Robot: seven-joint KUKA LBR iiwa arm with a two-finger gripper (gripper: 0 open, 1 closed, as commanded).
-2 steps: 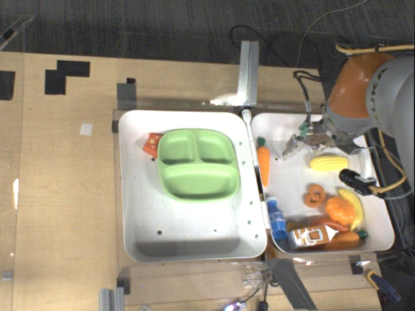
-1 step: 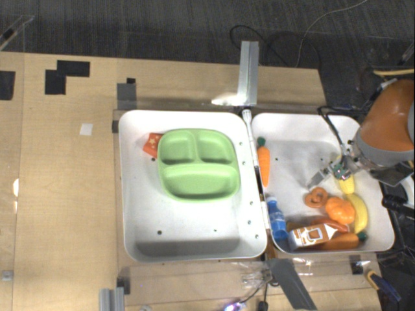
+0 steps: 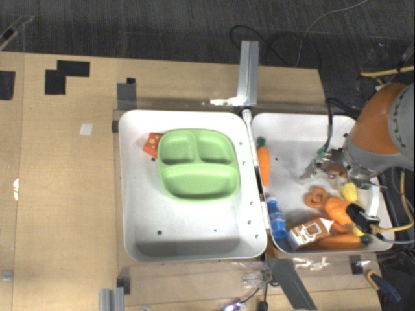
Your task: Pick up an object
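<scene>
Claw point(image 3: 319, 165) sits low in the right bin point(image 3: 292, 131), right of frame centre. Can't tell how far open it is, and I see nothing in it. Candidates are piled at lower right: pretzel point(image 3: 316, 197) just below the claw, corn point(image 3: 349, 191), box point(image 3: 310, 230), blue bottle point(image 3: 276, 218), and a carrot point(image 3: 263, 164) alone along the bin's left wall. I'd go for that carrot: probably light hard plastic, stiff but slick and tapered, so pinch across the thick middle. Left bin point(image 3: 139, 193) holds a green tray point(image 3: 197, 162).
</scene>
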